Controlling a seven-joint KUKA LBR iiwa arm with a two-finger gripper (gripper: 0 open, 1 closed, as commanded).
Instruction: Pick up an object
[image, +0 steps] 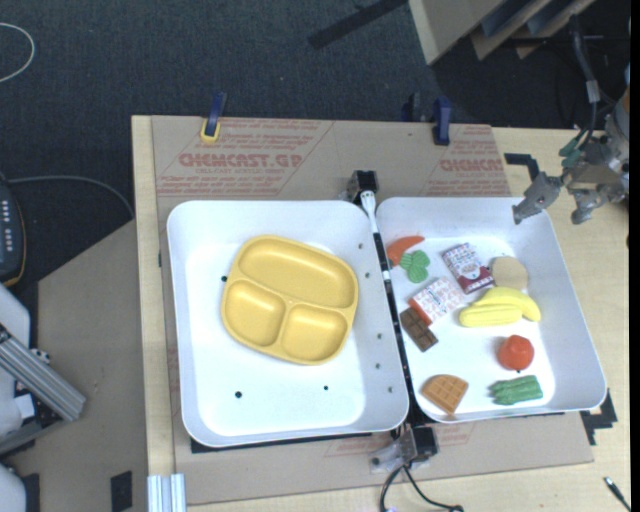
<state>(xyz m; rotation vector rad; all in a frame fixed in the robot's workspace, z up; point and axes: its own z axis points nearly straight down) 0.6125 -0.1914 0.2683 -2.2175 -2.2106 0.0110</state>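
Observation:
The right bin (560, 250) holds several toy foods: a yellow banana (499, 308), a red tomato (516, 351), a green vegetable piece (516, 390), a waffle (445, 392), a brown chocolate bar (418, 328), two red-and-white packets (466, 266), a green broccoli (415, 265), an orange carrot (404, 246) and a beige round piece (509, 270). My gripper (558, 200) hangs open above the bin's far right corner, with nothing between its fingers. It stands well apart from every object.
The left bin (195, 330) carries a yellow three-compartment plate (289, 298). Clamps (211, 122) hold the cardboard-covered bench at the far edge. Cables and a connector lie at the near edge between the bins.

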